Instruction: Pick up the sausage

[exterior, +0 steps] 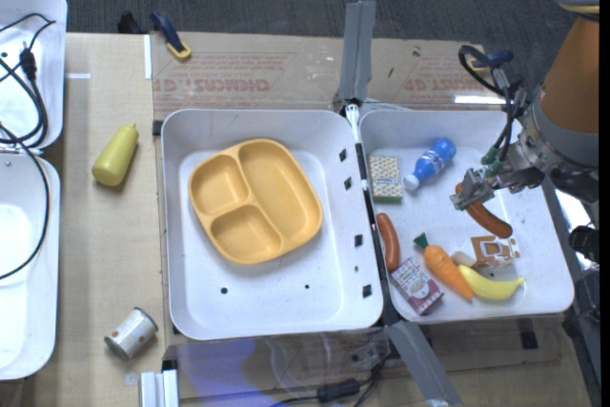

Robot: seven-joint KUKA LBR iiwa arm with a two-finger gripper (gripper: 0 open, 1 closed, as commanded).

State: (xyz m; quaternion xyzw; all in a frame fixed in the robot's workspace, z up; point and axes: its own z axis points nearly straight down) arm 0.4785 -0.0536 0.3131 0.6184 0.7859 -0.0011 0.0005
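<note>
Two sausages lie in the right bin point(558, 295). One reddish-brown sausage point(491, 220) rests slantwise on the bin floor at the right, its upper end just under my gripper point(472, 190). The other sausage point(388, 241) lies lengthwise along the bin's left wall. My gripper hangs low over the right part of the bin, at or touching the upper-left tip of the first sausage. The arm's orange band point(576, 76) shows above it at the right edge.
The right bin also holds a blue bottle point(431, 161), a green-white box point(385, 177), a carrot point(446, 270), a banana point(492, 285), a pink carton point(416, 287) and a small brown box point(495, 250). A yellow divided plate point(254, 200) sits in the left bin.
</note>
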